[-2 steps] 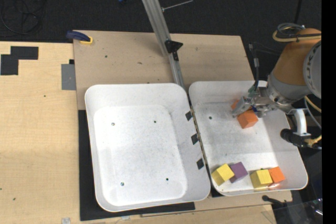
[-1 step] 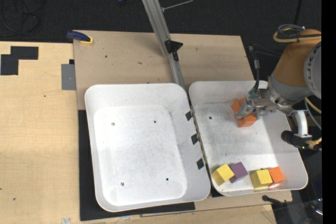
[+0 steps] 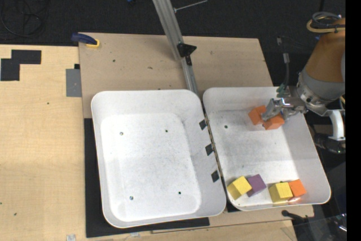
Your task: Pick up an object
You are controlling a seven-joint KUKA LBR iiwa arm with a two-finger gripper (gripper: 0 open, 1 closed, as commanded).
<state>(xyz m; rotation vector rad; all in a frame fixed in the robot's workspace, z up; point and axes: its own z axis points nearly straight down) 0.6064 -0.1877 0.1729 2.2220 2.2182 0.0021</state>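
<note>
Camera view. We count two white bins: the left bin and the right bin. In the right bin we count six blocks. Four lie in a loose row near the front rim: a yellow block touching a purple block, then, a little apart, a second yellow block touching an orange block. Two more orange pieces sit near the back of the bin at the arm's tip: an orange cube and a second orange piece just beside it.

The gripper hangs over that back pair, reaching in from the right, the orange band above it. Its metal parts overlap both orange pieces, and we cannot tell how far the fingers are spread or whether either piece sits between them. The second orange piece is partly covered, so its shape is hard to make out. The arm is cut off at the right.
</note>
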